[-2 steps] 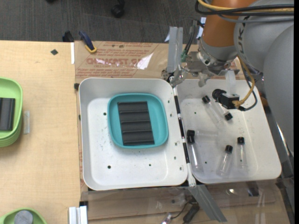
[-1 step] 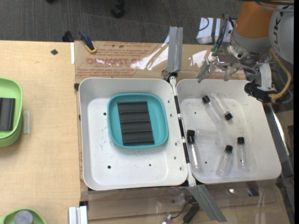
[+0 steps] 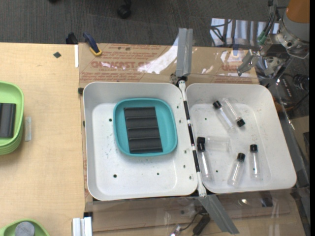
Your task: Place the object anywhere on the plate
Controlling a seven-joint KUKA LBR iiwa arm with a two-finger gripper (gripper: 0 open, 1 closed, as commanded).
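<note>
A: Camera view looks down on two white bins side by side on the worktop. The left bin (image 3: 98,171) carries a teal plate (image 3: 145,127) with dark ridged blocks (image 3: 142,129) lying on it. The right bin (image 3: 275,171) holds the clear tubes with black caps: one pair toward the far side (image 3: 228,113), one along the left wall (image 3: 202,156), and two near the front (image 3: 237,167) (image 3: 254,160).

B: And the hand?

A: The arm (image 3: 294,14) sits at the far right corner, well apart from both bins and above the cluttered edge beyond the right bin. Its hand is lost among cables and brackets there, so whether it is apart or together cannot be told. Nothing is seen held.

B: How would a tube handle?

A: Judging by looks, light, rigid, smooth and round, so likely to roll or slip out of a pinch. Clear plastic or glass cannot be told, so a gentle squeeze seems wise. A grip across the middle of the barrel, fingers square to its length, looks safest; the cap end is narrower to catch. The tube by the left wall looks awkward, being just beside the rim.

B: Any writing?

A: Red print runs across the brown cardboard (image 3: 128,63) on the far side of the bins, but it is too faint and blurred to read. No labels can be made out on the tubes.
</note>
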